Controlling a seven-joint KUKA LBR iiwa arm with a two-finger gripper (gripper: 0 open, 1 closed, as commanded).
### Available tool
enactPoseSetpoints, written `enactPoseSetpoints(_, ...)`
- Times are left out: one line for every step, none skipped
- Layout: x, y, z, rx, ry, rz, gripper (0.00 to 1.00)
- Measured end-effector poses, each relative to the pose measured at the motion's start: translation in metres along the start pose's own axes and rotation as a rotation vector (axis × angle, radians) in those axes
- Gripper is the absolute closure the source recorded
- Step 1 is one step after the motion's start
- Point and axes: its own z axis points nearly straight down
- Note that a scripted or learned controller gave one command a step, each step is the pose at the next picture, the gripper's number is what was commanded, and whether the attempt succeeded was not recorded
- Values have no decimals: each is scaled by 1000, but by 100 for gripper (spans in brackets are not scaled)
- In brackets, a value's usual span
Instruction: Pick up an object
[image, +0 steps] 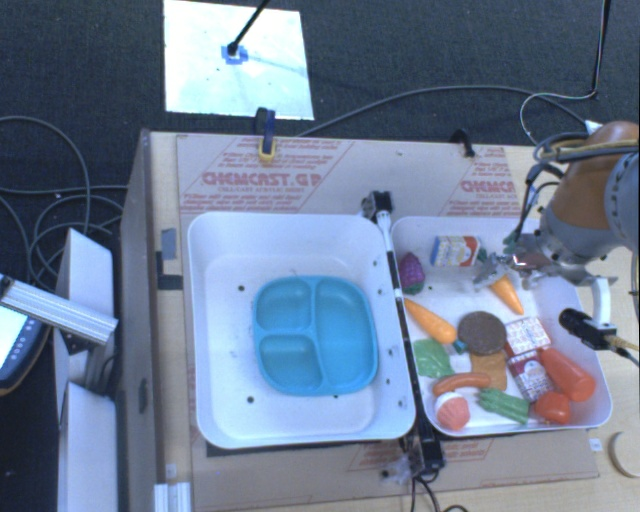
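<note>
Right bin: holds a jumble of toy food. A small orange carrot lies in the far right part of it, tilted, tip pointing near-right. The gripper sits directly over the carrot's far end, just at or touching it; contact cannot be confirmed. Whether the gripper is open or closed cannot be told from this angle, and nothing is visibly held.

Just left of the gripper, a small white carton with red and green print lies near the bin's far wall. Further left, a purple piece rests close to the divider between the bins. Near of that, a larger carrot lies diagonally. A brown round disc sits in the middle of the bin, touching a red-and-white box on its right. A second red box lies just near of that, beside a red bottle. Along the near wall: a green leafy piece, a sausage, a red-and-white round item, a green vegetable, a tomato.

The arm comes in from the right, orange band above the wrist, cables looping over it.

Left bin: a blue divided plate lies flat at centre, well apart from the gripper.

Both bins rest on a printed cardboard sheet.
</note>
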Motion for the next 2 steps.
enactPoseSetpoints(0, 2, -11, -4, -1, -2, 100)
enactPoseSetpoints(114, -4, -86, -4, 1, -3, 100)
